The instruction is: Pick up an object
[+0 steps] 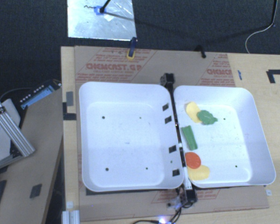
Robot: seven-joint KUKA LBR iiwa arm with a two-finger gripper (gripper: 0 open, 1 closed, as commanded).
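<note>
Gripper's state: can't tell. Objs are sitting along the right bin (pixel 259 125) left side: yellow piece (pixel 192 110) touching green lump (pixel 206 117), green bar (pixel 189 137) below, orange disc (pixel 192 160) overlapping another yellow piece (pixel 199 172). Left bin (pixel 91 125) is lying beside it.

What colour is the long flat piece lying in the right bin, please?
Green; the long flat piece shows clearly in the camera view.

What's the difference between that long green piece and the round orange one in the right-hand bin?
The green stick is long, narrow and straight-edged; the orange disc is round. The green stick lies by itself on the bin floor, while the orange disc touches a yellow piece just below it. The green stick sits nearer the bin's middle height, the orange disc closer to its lower edge. Both are small, flat-looking and lie along the left side of the right bin.
</note>
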